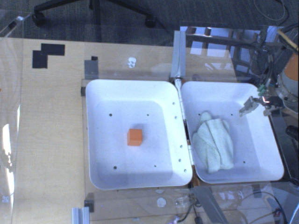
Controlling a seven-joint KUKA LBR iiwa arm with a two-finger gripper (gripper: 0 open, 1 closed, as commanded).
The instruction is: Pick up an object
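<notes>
So the gripper (256, 103) is sitting up over the right-hand edge of the right bin (261, 171), and honestly nobody could tell from this angle whether it's spread or pinched; one grey finger (247, 106) pokes out toward the bin's middle and the rest is a blur of metal and cables. Nothing shows between the tips, so it isn't carrying anything. Closest thing to it is the folded white cloth (214, 143), lying down and inward from the finger, near but not touching, bunched along the bin's inner side next to the divider. It's pale against a white floor, soft and lumpy, so a pinch on a raised fold would probably be the way to get it, though a floppy rag can slip out. Farther out again, across the divider, the orange cube (135, 137) sits alone around the middle of the left bin (98, 125), well apart from the gripper and with free room on every side, likely the easier grab if the arm (290, 73) bothers reaching that far. The arm hangs at the bin's outer rim because that's the side it comes in from. Since the task just says pick up an object, either one counts, and the grab looks not yet begun: the gripper is above the floor and off to the side of both things.
</notes>
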